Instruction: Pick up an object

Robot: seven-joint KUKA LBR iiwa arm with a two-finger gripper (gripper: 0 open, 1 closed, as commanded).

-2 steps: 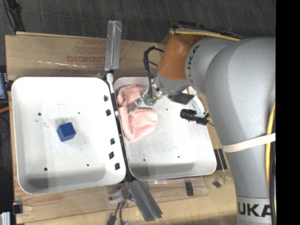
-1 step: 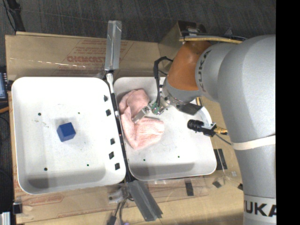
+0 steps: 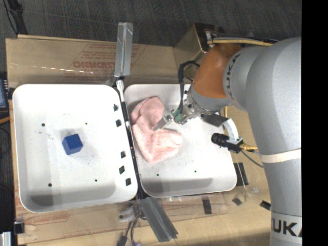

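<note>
A crumpled pink cloth lies in the left part of the right bin. My gripper reaches in from the right and its tip rests on the cloth's middle, near a fold. A small blue cube sits alone in the left bin, far from the gripper. The arm's grey body and orange band cover the right bin's far right corner.
A metal divider with black clips runs between the two bins. A black cable connector hangs over the right bin's right side. Cardboard lies under and behind the bins.
</note>
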